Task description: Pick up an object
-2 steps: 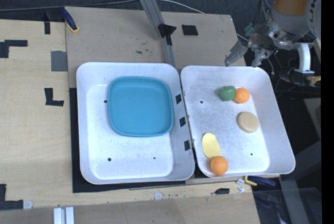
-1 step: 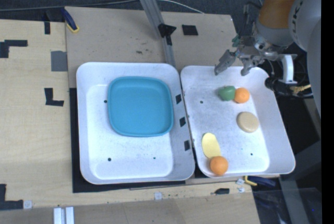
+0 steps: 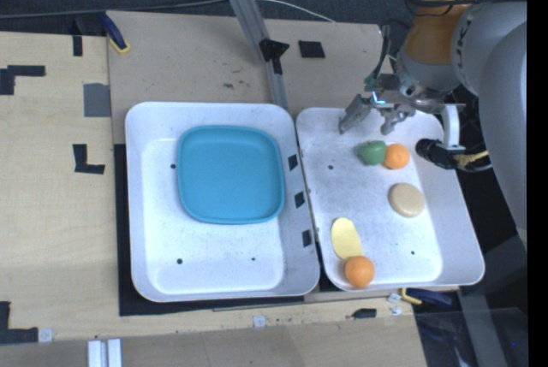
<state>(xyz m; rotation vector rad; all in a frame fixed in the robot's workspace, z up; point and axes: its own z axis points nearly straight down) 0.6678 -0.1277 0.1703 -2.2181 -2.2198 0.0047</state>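
Nearest the camera, at the front of the right bin (image 3: pixel 445 267), an orange ball (image 3: pixel 359 271) sits touching a flat yellow piece (image 3: pixel 344 236) just behind it. They crowd each other, so I leave those alone. Further back, a beige oval (image 3: pixel 407 199) lies by itself with bare floor all around. Behind that, a green object (image 3: pixel 372 153) and a smaller orange ball (image 3: pixel 396 156) sit pressed side by side, and just beyond them is my gripper (image 3: pixel 369 124), fingers spread open, nothing between them, hovering above the far end of this bin.

The green one is nearest under me, so I judge that's the target. Doing it well means bringing one finger down on its free left side, where there's open white floor, and slipping the other into the tight seam against the orange neighbour; if that seam is too narrow I'd likely knock the ball away or clamp both. Turning the wrist so the fingers close along the front-to-back line would avoid the neighbour altogether.

Room: the bin's back wall is close behind my fingers, and the divider edge toward the left bin (image 3: pixel 154 271) stands off to the side, well apart. That bin carries a blue plate (image 3: pixel 229 174), out of my way. Straight up is free for the lift.
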